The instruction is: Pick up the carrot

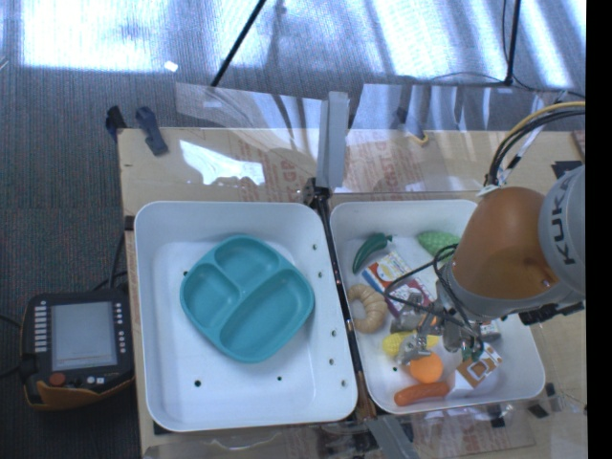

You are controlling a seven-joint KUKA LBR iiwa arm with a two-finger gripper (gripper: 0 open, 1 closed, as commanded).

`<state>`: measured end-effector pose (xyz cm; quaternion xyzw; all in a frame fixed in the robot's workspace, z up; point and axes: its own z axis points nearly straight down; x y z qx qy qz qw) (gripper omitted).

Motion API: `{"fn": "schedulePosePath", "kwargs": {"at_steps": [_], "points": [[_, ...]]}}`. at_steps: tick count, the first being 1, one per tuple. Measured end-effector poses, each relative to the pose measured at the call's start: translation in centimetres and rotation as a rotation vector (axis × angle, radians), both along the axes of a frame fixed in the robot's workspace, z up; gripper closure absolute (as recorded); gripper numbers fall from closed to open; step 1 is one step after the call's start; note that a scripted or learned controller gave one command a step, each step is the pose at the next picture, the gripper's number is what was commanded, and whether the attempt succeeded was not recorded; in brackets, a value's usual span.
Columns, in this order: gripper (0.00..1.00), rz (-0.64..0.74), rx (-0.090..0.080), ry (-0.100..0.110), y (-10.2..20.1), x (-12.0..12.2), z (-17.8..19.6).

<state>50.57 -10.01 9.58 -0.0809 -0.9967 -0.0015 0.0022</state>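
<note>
While down low over right bin (531,376):
jaws (421,349): near bin's front, just above orange ball (427,367); open-or-closed state cannot tell
carrot (422,393): lying flat at front edge of right bin, just below ball, near jaws but apart, not between them
left bin (158,256): teal divided plate (248,297)
desk (153,175): carrying both bins

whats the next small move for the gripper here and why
Probably a short shift toward the near edge of the right bin, then down. The gripper hangs over the orange ball, while the carrot lies flat just beyond it, nearer the bin's front wall, with nothing between the fingers.
</note>
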Motion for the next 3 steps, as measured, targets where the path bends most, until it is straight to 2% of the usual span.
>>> {"fn": "schedulePosePath", "kwargs": {"at_steps": [1, 3], "points": [[1.0, 0.132, -0.001, -0.002, -1.6, -2.9, -0.9], [1.0, 0.141, 0.001, -0.003, -1.4, -2.8, 0.9]]}}
